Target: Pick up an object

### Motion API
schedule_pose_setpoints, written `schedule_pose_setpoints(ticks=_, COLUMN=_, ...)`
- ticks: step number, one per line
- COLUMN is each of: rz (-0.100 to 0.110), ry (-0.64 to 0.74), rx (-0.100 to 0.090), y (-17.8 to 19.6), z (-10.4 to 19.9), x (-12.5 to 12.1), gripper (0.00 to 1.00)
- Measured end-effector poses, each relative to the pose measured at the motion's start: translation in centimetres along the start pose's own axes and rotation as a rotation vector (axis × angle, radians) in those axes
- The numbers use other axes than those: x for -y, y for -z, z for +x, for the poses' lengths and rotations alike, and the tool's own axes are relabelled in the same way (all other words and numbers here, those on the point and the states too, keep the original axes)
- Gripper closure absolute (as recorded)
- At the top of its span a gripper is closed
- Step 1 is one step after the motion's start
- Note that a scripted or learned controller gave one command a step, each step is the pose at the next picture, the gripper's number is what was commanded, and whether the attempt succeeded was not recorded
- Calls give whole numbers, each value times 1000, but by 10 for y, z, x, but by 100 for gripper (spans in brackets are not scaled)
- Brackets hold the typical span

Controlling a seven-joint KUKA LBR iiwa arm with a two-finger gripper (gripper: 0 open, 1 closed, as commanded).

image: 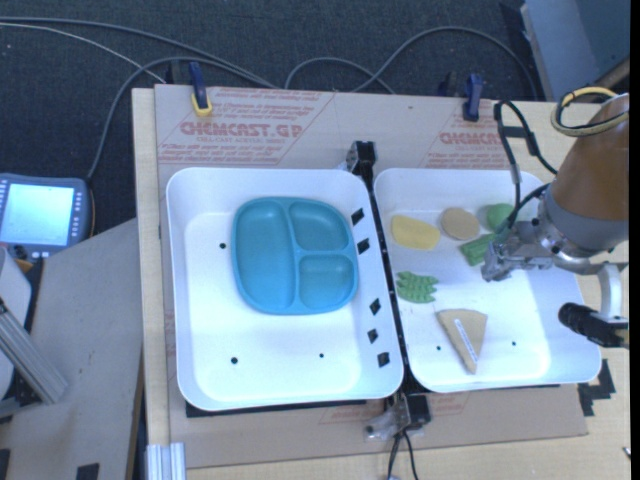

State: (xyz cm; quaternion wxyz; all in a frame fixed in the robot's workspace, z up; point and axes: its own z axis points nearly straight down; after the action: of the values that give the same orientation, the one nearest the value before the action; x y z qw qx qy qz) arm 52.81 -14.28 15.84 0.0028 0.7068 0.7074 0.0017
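While the gripper [497,265] hangs low in the right bin [575,363], grip unreadable, five food pieces lie there, a green one [474,250] just beside it, one blue tray [295,255] far beyond.

Divided tray [295,256] in left bin [200,368]; food pieces [415,233] in right bin [540,368].

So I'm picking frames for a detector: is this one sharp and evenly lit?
Camera view: light is even and soft, with faint shadows under the blue tray and the wedge; the white bins are bright but keep their detail; small items are somewhat soft; the hand is a murky dark cluster.
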Motion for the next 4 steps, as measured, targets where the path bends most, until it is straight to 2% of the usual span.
schedule_pose_setpoints(ticks=1, rz=-2, ry=1, rx=0, y=62, z=-1, x=-9, gripper=100)
schedule_pose_setpoints(ticks=2, rz=1, ry=1, rx=0, y=104, z=-1, x=-10, gripper=100)
schedule_pose_setpoints(ticks=4, rz=9, ry=6, rx=-5, y=105, z=113, x=-3, gripper=100)
